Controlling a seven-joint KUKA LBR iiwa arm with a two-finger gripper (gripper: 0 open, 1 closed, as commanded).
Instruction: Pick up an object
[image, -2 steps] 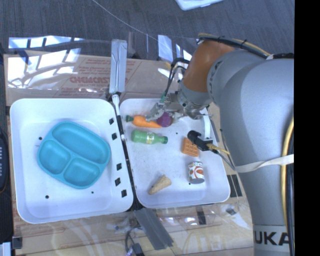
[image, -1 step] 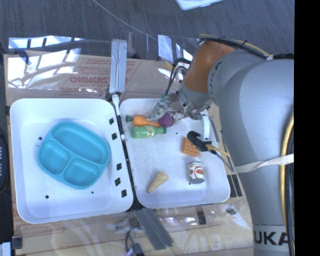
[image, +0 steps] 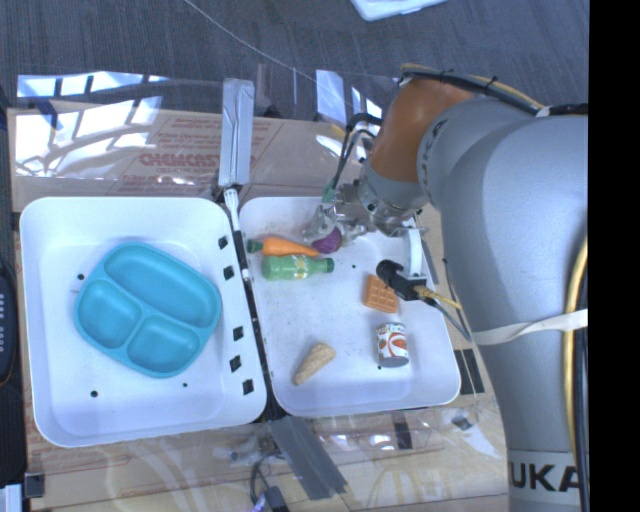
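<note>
One grey arm bends down from the right, its gripper (image: 335, 222) at the right bin's (image: 440, 385) far edge, closed on a purple object (image: 327, 241). Orange carrot (image: 288, 246) lies just beside it.

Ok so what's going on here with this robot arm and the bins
The arm's gripper is down at the back of the right bin, right over a purple item beside the carrot. A green bottle, waffle, can and cone lie loose there. The left bin holds a blue plate.
</note>
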